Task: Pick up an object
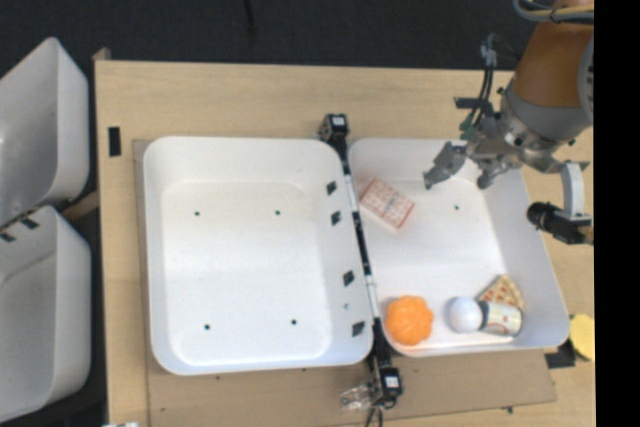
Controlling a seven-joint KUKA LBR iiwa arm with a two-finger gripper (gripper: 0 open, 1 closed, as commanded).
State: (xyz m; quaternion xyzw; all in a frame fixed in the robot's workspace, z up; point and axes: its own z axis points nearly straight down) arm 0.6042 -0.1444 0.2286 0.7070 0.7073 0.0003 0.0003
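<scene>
Packet (386, 203), pink checkered, flat on floor of right bin (520, 245), up near divider, well apart from other stuff. Claw (462, 167) hovers just right of it, fingers spread fairly wide, nothing between them. Orange ball (409, 319), white ball (463, 314), paper cup (500, 319), small triangular wedge (501, 292) huddle at near edge. Left bin (250, 250) bare. My take: packet is easiest target, so slide left until centred over it, drop straight down, close across narrow side, lift slow since flat things slip.
</scene>
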